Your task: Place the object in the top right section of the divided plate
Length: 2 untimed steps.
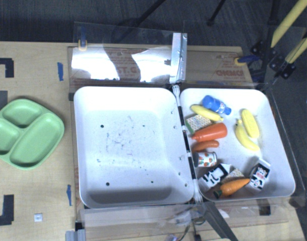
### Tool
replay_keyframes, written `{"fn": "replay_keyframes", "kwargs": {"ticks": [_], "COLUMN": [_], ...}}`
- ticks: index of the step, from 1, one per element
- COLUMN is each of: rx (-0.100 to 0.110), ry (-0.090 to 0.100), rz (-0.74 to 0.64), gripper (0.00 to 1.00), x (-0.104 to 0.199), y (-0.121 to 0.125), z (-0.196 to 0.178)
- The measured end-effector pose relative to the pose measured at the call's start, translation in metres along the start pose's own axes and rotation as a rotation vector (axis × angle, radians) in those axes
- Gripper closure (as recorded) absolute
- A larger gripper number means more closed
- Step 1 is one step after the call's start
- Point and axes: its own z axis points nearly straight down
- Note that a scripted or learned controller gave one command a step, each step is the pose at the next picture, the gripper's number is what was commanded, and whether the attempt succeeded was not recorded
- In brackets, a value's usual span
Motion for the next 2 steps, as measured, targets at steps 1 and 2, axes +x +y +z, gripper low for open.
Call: {"fn": "replay_keyframes", "kwargs": {"ticks": [1, 2], "rx": [0.004, 0.003], "ry": [0.003, 0.001], "rz": [-0.123, 0.534], "gripper": [1.0, 1.0], "x": [0.09, 0.048], "y": [-0.06, -0.033], "z": [0.127, 0.096]}}
